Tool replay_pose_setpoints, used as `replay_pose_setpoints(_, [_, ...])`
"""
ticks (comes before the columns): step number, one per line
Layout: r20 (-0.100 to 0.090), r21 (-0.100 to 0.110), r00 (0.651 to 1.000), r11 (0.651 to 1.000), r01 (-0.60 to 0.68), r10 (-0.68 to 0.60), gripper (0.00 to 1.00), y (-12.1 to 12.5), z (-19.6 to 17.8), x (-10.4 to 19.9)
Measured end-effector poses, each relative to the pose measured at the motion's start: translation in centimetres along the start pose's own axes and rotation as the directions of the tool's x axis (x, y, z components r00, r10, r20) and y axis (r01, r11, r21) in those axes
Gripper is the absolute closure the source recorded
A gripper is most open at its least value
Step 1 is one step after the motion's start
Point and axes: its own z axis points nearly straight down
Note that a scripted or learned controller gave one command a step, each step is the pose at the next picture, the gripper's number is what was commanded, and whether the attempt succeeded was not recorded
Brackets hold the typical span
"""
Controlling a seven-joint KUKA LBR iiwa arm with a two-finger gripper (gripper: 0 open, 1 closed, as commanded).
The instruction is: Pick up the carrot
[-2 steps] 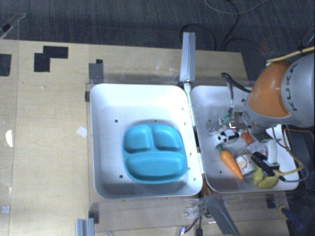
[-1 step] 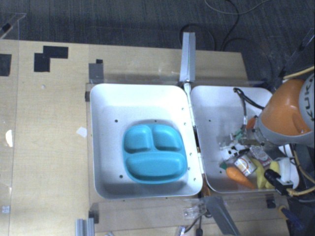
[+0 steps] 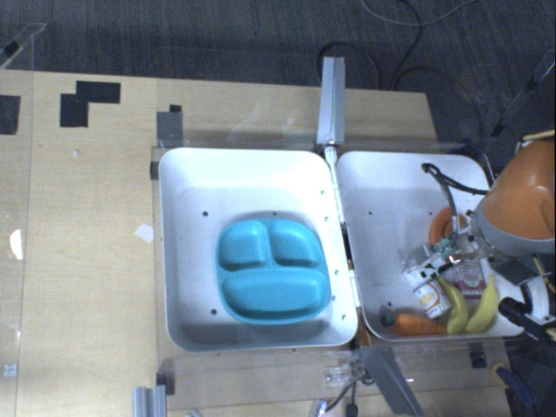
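Claw (image 3: pixel 445 254) sits low in the right bin (image 3: pixel 382 189), toward its near right part, hanging off the arm (image 3: pixel 521 202) that comes in from the right. Can't tell how the claw is set, it's a small dark cluster mixed with cables and clutter. Arm's orange band is big and blurry at the frame's right edge, partly cut off, and hides the bin's right side.

Just below the claw: a small white packet (image 3: pixel 425 294), tilted, label unreadable. Right of it two bananas (image 3: pixel 473 309) lying side by side, more or less upright in view, one greener, tips toward the near wall. A clear or pale wrapped thing between claw and bananas, too blurred to name. An orange curved thing (image 3: pixel 440 224) up beside the claw, half hidden by the wrist, can't identify it.

Carrot (image 3: pixel 417 324) lies flat along the near wall of the right bin, left of the banana tips, near touching them, with a small dark-green bit at its left end. It's below the claw, apart from it, not lifted.

Left bin (image 3: pixel 187 233) holds a blue tray (image 3: pixel 273 269) with three sections, flat, near centre
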Motion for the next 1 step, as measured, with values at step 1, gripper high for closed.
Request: replay_pose_setpoints(1, [-0.012, 0.043, 1.000, 0.999, -0.028, 0.029, 0.00, 8.87, 2.27, 1.19])
